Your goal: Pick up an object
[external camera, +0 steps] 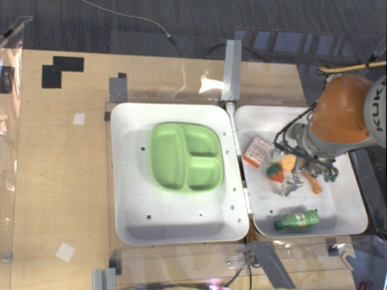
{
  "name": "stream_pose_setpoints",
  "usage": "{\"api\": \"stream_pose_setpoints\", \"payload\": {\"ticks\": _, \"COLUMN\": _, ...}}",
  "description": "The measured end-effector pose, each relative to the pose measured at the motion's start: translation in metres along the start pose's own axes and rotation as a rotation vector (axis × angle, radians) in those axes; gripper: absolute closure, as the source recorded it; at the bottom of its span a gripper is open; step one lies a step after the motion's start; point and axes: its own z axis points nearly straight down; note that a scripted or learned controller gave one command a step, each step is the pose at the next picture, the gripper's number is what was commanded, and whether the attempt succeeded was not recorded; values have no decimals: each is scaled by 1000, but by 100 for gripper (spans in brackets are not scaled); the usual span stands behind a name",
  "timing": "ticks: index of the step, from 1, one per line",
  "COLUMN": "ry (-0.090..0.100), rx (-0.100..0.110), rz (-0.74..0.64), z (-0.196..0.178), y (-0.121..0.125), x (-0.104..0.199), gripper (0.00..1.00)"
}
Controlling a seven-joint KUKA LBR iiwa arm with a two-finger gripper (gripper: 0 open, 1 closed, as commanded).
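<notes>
White bins sit side by side on the wooden desk [54,180]. The left bin [130,222] holds a green plate [184,156] with three parts, near its middle. The right bin [344,219] holds the small things to pick from.

A red and white box [256,151] lies close to the right bin's left edge. A green bottle [297,220] lies on its side near the front edge. A little red and green toy [276,173], maybe a strawberry, sits near the middle, and a yellow piece [289,161] is just beside it. An orange stick shape [314,183], like a carrot, pokes out next to the arm.

The grey and orange arm [341,110] reaches in over the right bin's far right corner. Its claw [294,185] hangs low in the middle of the bin, just beside the red toy and the carrot. I cannot tell if the claw is apart or together, and I cannot see anything caught in it.

So the job looks not done yet. The claw is down among the toys, but the grab and the lift are left to do.
</notes>
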Motion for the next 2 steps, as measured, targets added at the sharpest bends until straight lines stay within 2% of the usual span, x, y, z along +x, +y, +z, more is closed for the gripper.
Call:
{"api": "stream_pose_setpoints", "payload": {"ticks": 1, "ry": -9, "rx": 2, "rz": -6, "z": -13, "y": 2, "x": -4, "gripper": 100}}
{"api": "stream_pose_setpoints", "payload": {"ticks": 2, "ry": -6, "rx": 0, "rz": 265, "z": -93, "y": 54, "x": 41, "gripper": 100}}
